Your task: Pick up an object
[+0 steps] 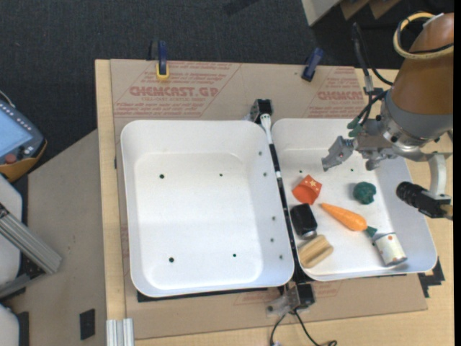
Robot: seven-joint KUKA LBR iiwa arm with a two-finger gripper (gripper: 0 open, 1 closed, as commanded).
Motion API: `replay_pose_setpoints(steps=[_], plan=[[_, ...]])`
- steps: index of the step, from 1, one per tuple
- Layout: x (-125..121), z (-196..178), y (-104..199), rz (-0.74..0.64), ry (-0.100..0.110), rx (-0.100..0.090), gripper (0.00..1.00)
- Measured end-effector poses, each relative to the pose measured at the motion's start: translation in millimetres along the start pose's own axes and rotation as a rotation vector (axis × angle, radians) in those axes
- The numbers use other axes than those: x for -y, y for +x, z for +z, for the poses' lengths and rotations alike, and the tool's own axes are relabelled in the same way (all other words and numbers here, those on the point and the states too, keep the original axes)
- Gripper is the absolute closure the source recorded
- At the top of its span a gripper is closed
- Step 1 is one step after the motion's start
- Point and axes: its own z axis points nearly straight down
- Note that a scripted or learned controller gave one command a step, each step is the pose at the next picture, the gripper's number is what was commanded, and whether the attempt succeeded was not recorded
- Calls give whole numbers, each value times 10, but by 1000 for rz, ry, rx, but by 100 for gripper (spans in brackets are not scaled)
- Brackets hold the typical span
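Approach step: claw hovers over right bin far edge, fingers apart, holding nothing. Next: descend onto orange block.

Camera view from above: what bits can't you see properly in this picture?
- Claw: its tips blur together, so open or shut cannot be told.
- Right bin: its far right corner sits under the arm.
- White cylinder: label too small to read.
- Blue screen: cut off by the left edge.
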Motion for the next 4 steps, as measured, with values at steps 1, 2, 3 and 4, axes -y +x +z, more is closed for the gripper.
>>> replay_pose_setpoints(steps=[1, 2, 3, 4], plan=[[509, -1196, -541, 4, -5, 3, 0], [484, -1264, -518, 0, -6, 3, 100], [798, -808, -1086, 1, 1, 0, 100], [316, -1538, -366, -6, -9, 3, 100]])
